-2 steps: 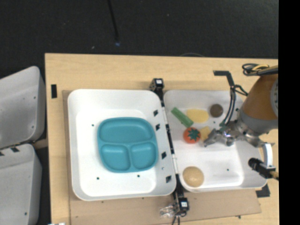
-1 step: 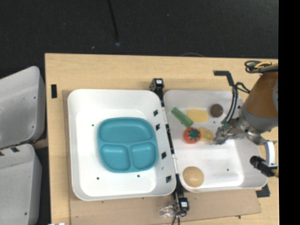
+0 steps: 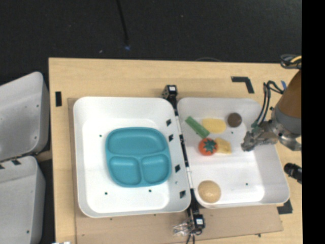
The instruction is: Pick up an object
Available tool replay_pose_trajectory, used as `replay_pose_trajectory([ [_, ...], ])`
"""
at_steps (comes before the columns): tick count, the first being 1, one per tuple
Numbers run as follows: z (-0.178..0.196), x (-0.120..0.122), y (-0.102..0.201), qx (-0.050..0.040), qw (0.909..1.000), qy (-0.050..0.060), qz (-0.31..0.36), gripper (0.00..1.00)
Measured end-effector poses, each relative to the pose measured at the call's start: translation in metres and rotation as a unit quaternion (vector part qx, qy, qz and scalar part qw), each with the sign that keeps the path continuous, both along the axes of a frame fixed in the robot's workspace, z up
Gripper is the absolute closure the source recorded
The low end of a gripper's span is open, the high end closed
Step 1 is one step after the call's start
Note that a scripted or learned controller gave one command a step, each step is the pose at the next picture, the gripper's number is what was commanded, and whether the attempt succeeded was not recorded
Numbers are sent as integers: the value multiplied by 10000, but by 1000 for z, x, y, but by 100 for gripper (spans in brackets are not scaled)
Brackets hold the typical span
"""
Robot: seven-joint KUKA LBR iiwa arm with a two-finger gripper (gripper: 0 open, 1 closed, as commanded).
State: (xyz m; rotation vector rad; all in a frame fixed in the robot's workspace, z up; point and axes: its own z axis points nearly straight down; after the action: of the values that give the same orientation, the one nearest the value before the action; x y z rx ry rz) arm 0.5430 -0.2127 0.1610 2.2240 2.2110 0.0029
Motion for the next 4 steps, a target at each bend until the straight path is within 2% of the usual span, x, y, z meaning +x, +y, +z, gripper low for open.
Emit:
replay_pose_trajectory([
  [2,116,0,-10,-4,10000,-11,46,100],
  [3,121,7,39,15,10000,17,61,100],
  [4,104,13,94,11,10000,20,59,100],
])
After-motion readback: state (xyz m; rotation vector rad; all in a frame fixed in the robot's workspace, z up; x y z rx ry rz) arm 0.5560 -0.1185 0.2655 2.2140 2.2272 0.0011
